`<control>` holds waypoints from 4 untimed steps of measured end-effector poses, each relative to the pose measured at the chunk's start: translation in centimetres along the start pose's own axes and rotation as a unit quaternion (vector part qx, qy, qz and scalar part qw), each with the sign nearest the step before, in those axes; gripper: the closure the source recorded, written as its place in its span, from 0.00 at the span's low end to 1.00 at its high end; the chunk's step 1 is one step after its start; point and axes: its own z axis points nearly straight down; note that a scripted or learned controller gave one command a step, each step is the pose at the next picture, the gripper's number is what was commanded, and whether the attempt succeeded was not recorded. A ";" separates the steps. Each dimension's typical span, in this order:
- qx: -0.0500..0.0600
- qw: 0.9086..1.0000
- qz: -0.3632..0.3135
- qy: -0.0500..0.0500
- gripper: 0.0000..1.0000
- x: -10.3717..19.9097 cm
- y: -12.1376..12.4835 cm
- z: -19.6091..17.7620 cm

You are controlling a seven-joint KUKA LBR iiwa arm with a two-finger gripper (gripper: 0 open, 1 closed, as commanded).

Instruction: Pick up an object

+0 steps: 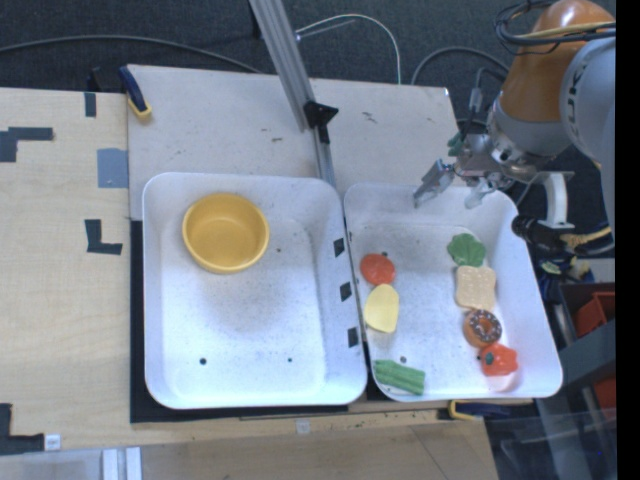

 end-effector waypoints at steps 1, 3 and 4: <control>0.000 1.000 0.000 0.000 0.00 0.0 0.0 0.0; 0.003 1.000 0.001 0.000 0.00 -0.2 0.2 10.5; 0.001 1.000 0.000 -0.001 0.00 -0.1 0.2 13.1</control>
